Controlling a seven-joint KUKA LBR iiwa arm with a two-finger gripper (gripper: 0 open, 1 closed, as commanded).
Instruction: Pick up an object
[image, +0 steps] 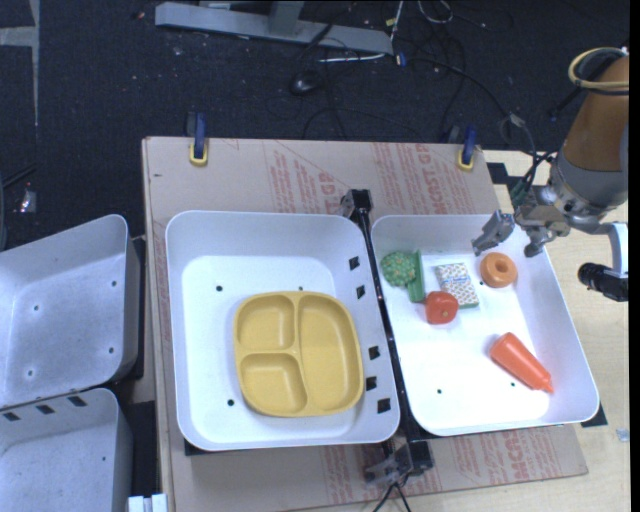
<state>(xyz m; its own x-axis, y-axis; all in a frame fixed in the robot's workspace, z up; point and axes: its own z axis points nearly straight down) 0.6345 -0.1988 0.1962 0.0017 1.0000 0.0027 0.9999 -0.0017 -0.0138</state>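
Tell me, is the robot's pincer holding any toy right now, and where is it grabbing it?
Nothing is held. The pincer is open over the right bin's far edge, near the donut but not touching it.

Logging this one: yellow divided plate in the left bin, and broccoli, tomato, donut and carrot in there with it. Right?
Not quite. The camera view shows the plate alone in the left bin; the broccoli, tomato, donut and carrot lie in the right bin.
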